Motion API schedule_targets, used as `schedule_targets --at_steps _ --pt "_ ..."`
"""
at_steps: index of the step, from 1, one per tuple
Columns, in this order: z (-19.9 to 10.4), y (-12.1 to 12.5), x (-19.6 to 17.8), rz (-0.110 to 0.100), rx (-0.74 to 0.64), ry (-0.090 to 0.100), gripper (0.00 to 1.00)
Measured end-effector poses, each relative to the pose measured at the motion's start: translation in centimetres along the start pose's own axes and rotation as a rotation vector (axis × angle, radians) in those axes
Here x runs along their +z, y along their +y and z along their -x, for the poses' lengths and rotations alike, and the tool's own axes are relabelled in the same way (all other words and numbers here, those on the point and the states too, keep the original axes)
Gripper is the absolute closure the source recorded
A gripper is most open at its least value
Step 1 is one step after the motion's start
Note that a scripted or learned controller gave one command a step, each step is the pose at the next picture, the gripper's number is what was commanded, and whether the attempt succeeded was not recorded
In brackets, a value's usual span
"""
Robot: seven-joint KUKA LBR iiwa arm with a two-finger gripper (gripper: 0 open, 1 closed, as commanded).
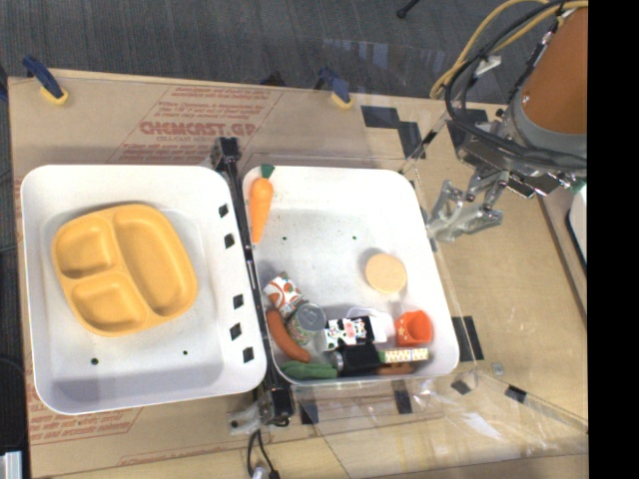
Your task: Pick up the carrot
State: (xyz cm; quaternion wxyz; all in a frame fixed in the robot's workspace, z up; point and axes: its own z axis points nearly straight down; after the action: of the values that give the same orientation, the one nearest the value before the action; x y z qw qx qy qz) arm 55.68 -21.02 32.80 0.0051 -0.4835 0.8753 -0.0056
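Small toys crowd the right bin's (424,267) near edge. Farther back, the carrot (260,204) leans on that bin's left wall. It looks light, rigid and smooth; mid-body seems the best hold. Beyond the bin's right rim, the gripper (465,211) hangs, fingers spread, holding nothing.

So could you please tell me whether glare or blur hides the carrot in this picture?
Camera view: the carrot is sharp and evenly lit against its bin's wall; faint reflections streak the clear sheet around that bin; the gripper looks slightly soft.
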Motion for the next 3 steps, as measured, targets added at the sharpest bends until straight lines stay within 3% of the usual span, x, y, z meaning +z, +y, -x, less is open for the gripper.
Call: schedule_targets --at_steps 1,2,3 --pt "-1.7 3.0 6.7 0.020 -0.430 -0.001 1.00" --pt "5.2 12.4 8.7 0.017 -0.172 0.000 1.00" --pt "4.7 5.1 8.5 0.013 -0.685 -0.004 1.00"
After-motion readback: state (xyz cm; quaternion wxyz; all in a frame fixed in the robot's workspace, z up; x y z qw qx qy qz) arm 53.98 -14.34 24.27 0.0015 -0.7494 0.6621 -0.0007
